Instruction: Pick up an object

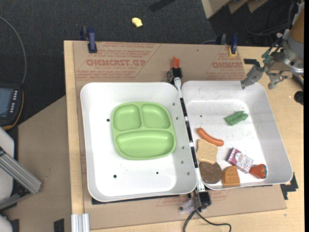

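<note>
Nothing had been picked up yet, as far as I could judge. My jaws (264,75) hung spread apart above the far right corner of the right bin (270,111), with nothing between the fingers, so the whole grasp was left to do: choose a thing, come down over it, close, and lift.

The things to choose from all lay in that right bin. A green piece (235,118) sat alone toward the far side, nearest to me and well apart from the rest. An orange sausage (210,137) lay near the middle. Along the near edge sat a crowd: a slice of bread (207,152), a brown round patty (210,172) touching it, a waffle-like square (231,176), a small pink and white packet (240,160), and a red piece (259,170) just beside the packet.

The left bin (94,144) held a green divided plate (143,130). A small yellow thing (137,21) lay on the floor beyond the table (72,95).

Little blocked the green piece, I judged; the near cluster sat tight together and close to the bin wall, which could foul my fingers.
</note>
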Controlling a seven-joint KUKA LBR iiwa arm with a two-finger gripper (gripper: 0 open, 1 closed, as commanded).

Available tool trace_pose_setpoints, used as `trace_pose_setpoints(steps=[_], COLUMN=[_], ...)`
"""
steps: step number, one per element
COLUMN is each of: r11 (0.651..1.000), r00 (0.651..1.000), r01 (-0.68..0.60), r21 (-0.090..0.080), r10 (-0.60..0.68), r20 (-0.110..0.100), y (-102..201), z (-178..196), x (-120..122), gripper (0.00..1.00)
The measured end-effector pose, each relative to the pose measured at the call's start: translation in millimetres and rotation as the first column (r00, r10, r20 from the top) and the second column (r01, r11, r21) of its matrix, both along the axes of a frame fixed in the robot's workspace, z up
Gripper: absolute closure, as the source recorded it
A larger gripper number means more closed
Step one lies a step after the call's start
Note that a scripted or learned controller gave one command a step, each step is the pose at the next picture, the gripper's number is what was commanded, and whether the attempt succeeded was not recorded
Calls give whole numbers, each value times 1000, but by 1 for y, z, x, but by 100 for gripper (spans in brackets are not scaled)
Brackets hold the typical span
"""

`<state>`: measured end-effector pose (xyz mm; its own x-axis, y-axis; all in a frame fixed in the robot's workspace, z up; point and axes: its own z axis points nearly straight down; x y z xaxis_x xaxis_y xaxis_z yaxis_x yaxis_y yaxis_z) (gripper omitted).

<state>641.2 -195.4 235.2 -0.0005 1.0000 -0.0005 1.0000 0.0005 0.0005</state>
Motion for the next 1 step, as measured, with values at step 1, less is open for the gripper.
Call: trace_pose_setpoints(steps=[1], r11=[1000], r00=[1000], r01=[1], r21=[3], r10=[-1], r20=[-9], y=[0], z=[-159], x=[-20], gripper=[0])
